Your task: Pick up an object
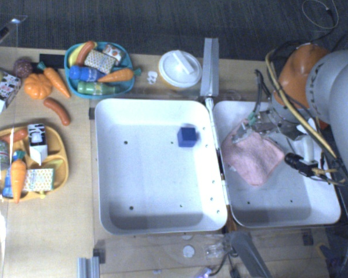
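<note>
A small blue cube [187, 136] lies in the left white bin [133, 213], toward its upper right. A pink cloth [254, 160] lies crumpled in the left half of the right bin [290, 213]. My gripper [249, 126] hangs low at the cloth's upper edge, reaching in from the right under the grey arm [336, 91] and its cables. The gripper's tip is small and dark against the cloth, and whether it touches the cloth is unclear.
A blue bowl of toy food [98, 68] and a white lidded tub [180, 68] stand behind the left bin. A yellow plate [58, 149] holding toys, an orange pumpkin [36, 86] and a toy sausage [58, 112] sit to the left. A metal post [209, 68] rises between the bins.
</note>
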Motion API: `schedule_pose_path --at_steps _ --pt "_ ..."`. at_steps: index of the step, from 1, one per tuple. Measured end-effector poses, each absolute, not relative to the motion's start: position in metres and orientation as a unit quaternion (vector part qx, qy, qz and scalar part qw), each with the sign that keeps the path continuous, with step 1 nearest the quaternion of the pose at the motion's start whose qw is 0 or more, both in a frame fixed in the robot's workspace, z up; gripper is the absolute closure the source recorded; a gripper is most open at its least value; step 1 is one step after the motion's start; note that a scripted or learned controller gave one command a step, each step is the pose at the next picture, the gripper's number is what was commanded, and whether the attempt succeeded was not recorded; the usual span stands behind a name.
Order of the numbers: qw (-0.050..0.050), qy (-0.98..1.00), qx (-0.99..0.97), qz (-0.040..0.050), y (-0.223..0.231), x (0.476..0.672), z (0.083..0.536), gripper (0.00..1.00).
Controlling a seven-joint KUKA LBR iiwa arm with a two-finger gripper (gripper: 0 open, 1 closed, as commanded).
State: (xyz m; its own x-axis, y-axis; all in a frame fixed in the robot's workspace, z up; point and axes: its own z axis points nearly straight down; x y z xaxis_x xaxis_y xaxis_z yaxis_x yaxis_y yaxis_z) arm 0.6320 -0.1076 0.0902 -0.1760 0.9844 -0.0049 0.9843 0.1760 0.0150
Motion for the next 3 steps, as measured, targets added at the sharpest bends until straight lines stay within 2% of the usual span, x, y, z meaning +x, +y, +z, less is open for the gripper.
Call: schedule_pose_path --at_steps 1,2,3 --pt "0.006 0.722 0.692 0.0037 -0.088 0.631 0.090 0.00" --pt "0.007 0.791 0.612 0.0039 -0.115 0.577 0.091 0.00" --pt "0.003 0.843 0.537 0.0016 -0.124 0.586 0.096 0.00"
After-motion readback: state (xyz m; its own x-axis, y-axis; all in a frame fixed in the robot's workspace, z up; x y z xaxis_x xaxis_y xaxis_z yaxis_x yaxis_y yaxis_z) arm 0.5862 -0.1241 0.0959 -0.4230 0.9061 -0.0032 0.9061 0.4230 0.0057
